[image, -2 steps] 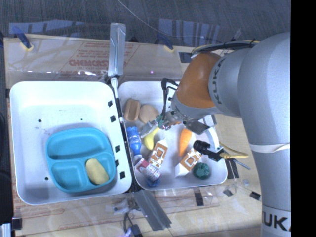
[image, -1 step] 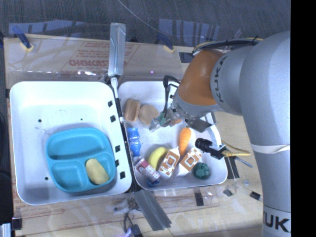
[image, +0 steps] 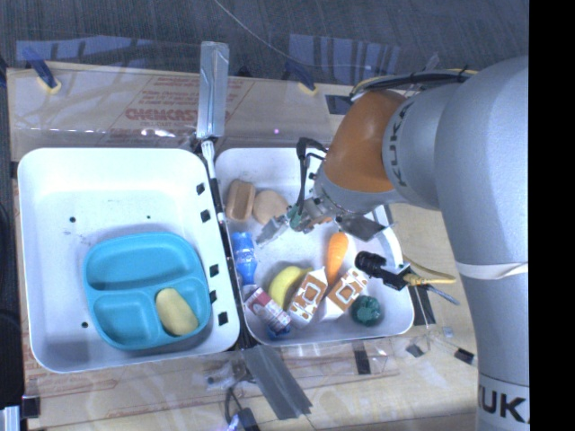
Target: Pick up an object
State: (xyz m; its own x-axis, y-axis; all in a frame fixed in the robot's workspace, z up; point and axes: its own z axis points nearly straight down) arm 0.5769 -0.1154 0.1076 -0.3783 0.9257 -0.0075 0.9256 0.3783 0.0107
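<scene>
My pincer (image: 289,222) hung low inside the right bin (image: 269,158), a little toward that bin's far edge and nearer its left wall than its right. From above I could not tell whether it was open, closed or gripping anything, as my own orange-banded wrist covered much of it.

The nearest thing to it was a pale tan roll (image: 269,206), just beside the pincer on its left. Next to that roll, against the bin's left wall, lay a darker brown roll (image: 239,199); the two looked to be touching.

An orange carrot (image: 336,254) lay on the pincer's other side, toward the bin's near right part, pointing roughly from far edge to near edge. A blue bottle (image: 243,257) lay along the left wall, below the brown roll. A yellow-green fruit (image: 285,285) sat near the middle of the near edge. Just beside it was an orange-and-white carton (image: 308,296), and a second carton (image: 349,287) of the same kind lay close by at the carrot's lower tip. A dark green lump (image: 366,310) rested in the near right corner, and a red-and-white packet (image: 267,309) lay in the near left corner.

In the left bin (image: 36,178) a blue divided tray (image: 135,259) sat toward the near edge. A yellow potato (image: 177,312) lay in the tray's near right compartment.
</scene>
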